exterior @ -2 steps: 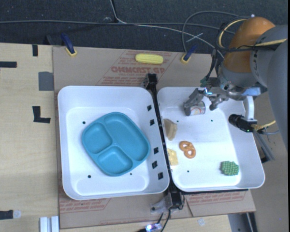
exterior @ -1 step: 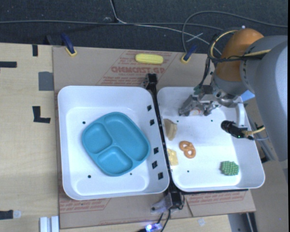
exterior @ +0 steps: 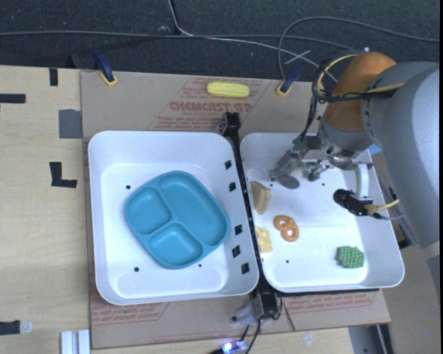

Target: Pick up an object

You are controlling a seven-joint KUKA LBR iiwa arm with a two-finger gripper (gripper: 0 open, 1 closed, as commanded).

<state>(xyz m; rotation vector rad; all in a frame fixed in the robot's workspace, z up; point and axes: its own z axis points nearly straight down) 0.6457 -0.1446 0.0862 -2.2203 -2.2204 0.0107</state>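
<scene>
Fingers point(exterior: 286, 174) parted, unladen, above right bin point(exterior: 384, 271)

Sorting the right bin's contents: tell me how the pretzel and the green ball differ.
The pretzel is orange-brown and looped with holes; the green ball is solid, rounded and bumpy. The pretzel lies near the bin's middle, the green ball toward its near right corner. Both are small and lie apart from the claw.

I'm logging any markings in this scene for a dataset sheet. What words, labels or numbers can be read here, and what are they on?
Red printed lettering on the cardboard sheet behind the bins: too blurred to read with confidence.
A second red print on the same cardboard at the near edge: also unreadable.
Black marks on the wooden bench: plain tape shapes, not lettering.
Nothing else carries legible text.
</scene>
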